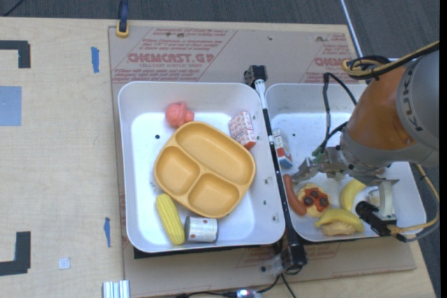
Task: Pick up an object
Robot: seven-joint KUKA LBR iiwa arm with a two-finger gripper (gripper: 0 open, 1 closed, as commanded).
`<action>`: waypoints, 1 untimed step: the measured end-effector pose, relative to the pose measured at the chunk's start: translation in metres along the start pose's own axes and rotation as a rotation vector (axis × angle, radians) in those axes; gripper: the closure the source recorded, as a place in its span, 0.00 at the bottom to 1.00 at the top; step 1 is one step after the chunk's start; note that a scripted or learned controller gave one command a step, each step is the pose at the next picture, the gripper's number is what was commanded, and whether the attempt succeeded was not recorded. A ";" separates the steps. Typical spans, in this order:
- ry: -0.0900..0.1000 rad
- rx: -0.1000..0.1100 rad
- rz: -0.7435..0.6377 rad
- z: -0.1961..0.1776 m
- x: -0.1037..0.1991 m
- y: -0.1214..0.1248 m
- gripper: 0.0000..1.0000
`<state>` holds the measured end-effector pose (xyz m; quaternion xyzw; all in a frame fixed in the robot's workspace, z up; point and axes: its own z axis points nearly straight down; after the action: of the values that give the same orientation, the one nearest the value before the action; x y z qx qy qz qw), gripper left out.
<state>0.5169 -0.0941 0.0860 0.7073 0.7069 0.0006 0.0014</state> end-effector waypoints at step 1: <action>0.001 -0.002 0.000 0.000 -0.012 -0.036 0.00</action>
<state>0.4808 -0.1060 0.0861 0.7072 0.7071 0.0014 0.0018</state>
